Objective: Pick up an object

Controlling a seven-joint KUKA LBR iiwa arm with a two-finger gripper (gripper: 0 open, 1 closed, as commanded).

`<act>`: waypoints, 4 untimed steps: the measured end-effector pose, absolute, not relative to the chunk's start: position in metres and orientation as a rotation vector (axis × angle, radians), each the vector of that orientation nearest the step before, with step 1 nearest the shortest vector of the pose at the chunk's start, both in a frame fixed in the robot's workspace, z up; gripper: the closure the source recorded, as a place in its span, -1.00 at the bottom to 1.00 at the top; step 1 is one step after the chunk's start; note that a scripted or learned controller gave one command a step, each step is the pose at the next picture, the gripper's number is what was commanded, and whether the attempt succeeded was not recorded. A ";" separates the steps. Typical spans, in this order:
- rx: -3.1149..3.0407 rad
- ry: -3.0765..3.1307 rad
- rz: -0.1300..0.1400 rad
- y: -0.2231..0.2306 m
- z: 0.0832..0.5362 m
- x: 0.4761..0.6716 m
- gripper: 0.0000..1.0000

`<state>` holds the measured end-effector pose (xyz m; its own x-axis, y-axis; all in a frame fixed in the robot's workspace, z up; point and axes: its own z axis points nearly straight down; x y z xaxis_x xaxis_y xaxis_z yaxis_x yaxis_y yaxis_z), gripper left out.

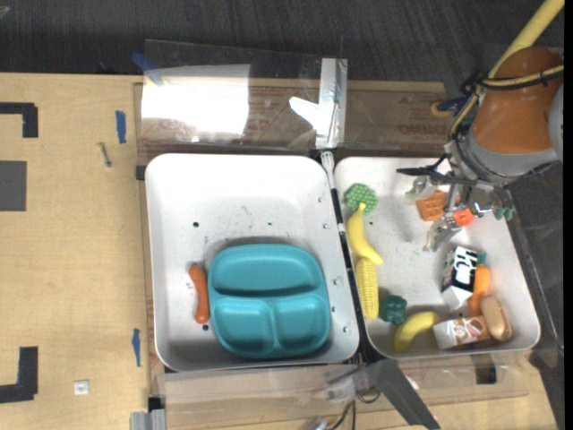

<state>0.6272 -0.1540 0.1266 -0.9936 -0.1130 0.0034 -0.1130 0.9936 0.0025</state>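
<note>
Toys crowd the right bin (528, 325), loose and overlapping, likely tipped in for grabbing: banana (360, 233), corn (367, 287), broccoli (361, 194), carrot (482, 280), a second banana (414, 328). The gripper (445, 211) hangs low over that bin's far side, just beside an orange waffle-like block (431, 207); I cannot tell its state. The left bin (170, 182) holds a teal tray (269, 312) with a sausage (200, 292) beside it. A black-and-white carton (460, 270) bears lettering too small to read, as does a small white pack (458, 332)
</note>
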 end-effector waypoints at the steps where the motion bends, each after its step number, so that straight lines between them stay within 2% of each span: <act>1: 0.221 -3.142 0.002 -0.178 0.088 0.629 -1.00; 2: 0.224 -3.149 0.006 -0.177 0.101 0.631 1.00; 3: 0.207 -3.159 0.008 -0.148 0.238 0.652 1.00; 4: 0.078 -3.157 0.003 -0.137 0.308 0.669 1.00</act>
<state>0.6693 -0.1368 0.3083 -0.9987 -0.0493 -0.0162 -0.0493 0.9988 -0.0020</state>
